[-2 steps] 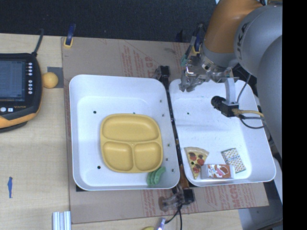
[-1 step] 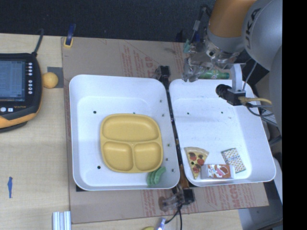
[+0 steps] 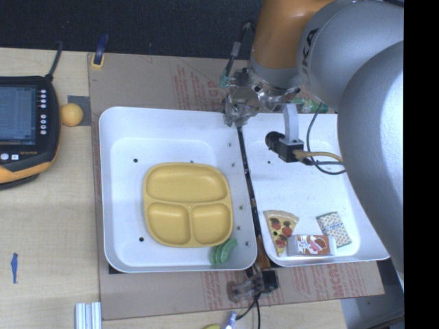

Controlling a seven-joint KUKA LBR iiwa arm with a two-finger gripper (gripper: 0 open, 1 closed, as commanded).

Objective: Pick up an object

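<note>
Yellow tray [image 3: 185,203] mid-bin, gripper [image 3: 236,112] over far rim

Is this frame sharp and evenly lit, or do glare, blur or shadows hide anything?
Camera view: light is even, shadows soft, with a mild sheen on the arm; the yellow tray and pizza slice read clearly; the claw is small and cluttered; the arm looms large and soft-edged, hiding part of the right bin.

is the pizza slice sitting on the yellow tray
No, the pizza slice lies in the right bin, while the yellow tray sits in the left bin.
</note>
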